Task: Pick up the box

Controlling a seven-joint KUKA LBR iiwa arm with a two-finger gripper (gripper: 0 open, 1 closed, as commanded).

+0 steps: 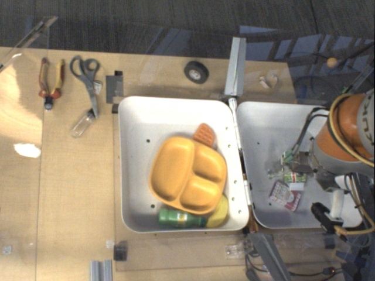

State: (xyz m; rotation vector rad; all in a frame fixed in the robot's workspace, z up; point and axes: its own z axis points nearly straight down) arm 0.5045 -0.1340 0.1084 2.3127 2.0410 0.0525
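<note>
A small flat box [285, 195] with a red and white label lies in the right bin [263, 157], near its front edge. The arm [345, 133] hangs just beside it; whether its hand [299, 168] is open or closed cannot be told. Lying flat on the bin floor, the box could likely slide away from a closing grip

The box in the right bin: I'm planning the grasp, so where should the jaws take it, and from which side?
Judging by its pose, from straight above: the box lies flat on the right bin floor. Close across its narrower width, along the long edges, since its flat face offers no hold.
</note>
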